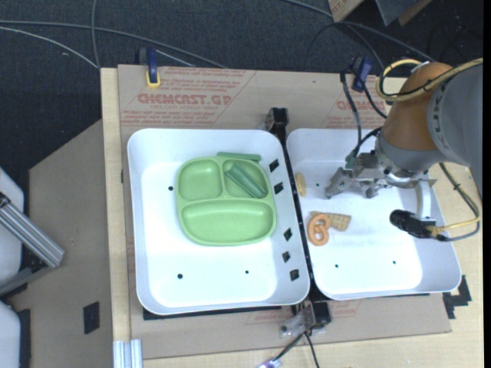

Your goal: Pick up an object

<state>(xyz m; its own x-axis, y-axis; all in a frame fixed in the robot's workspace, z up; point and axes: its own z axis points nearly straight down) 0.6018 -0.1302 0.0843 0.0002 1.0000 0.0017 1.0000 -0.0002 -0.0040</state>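
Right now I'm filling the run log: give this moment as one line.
arm: over right bin | gripper: above bin floor, nothing seen held | pretzel: loose, right bin | green tray: left bin

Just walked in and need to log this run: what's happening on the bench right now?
A grey and orange arm reaches in over the right bin, its hand low above the bin floor. An orange pretzel-like piece and a tan piece lie in that bin, apart from the hand. The left bin holds a green divided plate. Nothing looks picked up yet.
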